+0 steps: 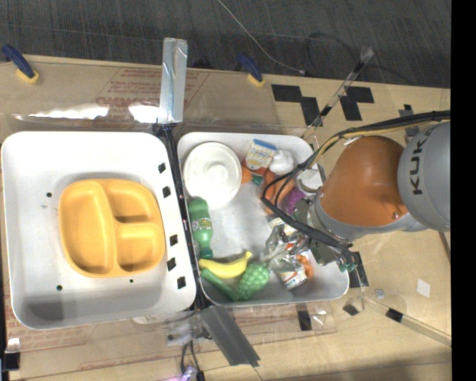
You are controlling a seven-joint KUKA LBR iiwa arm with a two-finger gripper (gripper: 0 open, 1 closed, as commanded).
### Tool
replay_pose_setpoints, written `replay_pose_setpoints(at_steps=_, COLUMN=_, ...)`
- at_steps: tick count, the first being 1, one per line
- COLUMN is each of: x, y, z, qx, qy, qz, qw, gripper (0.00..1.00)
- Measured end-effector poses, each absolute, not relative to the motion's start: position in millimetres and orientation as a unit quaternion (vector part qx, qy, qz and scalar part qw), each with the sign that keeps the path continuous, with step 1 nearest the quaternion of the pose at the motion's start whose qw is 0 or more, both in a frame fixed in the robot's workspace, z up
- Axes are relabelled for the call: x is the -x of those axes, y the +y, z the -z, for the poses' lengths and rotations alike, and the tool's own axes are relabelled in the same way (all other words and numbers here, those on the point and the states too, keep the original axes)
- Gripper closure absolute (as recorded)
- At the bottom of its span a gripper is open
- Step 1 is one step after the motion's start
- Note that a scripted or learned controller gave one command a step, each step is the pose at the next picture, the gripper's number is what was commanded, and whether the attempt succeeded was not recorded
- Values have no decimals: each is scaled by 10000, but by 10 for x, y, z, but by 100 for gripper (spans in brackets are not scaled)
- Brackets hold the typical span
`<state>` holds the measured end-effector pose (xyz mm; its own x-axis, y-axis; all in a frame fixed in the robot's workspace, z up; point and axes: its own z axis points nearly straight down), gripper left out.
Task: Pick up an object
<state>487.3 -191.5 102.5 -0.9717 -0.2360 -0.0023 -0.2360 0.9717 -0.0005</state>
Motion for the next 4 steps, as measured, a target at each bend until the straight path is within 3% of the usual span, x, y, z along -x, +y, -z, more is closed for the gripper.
replay_pose_setpoints(at_steps=1, x=-5304, y=-1654, z=-2658, qx=686, qy=9976, qz=23, qw=55, gripper=100)
replay_pose_setpoints(at_steps=2, x=-4916, y=-1021, z=-2410, qx=278, qy=9996, qz=-4, qw=1, gripper=100)
replay_pose_setpoints(at_steps=3, x=-5881, y=-1431, z=-2938, qx=476, qy=9989, qz=13, qw=32, gripper=100)
replay_pose_setpoints(at_steps=4, x=-5409, y=-857, z=-2167, qx=-636, qy=9980, qz=-2, qw=-6, gripper=100)
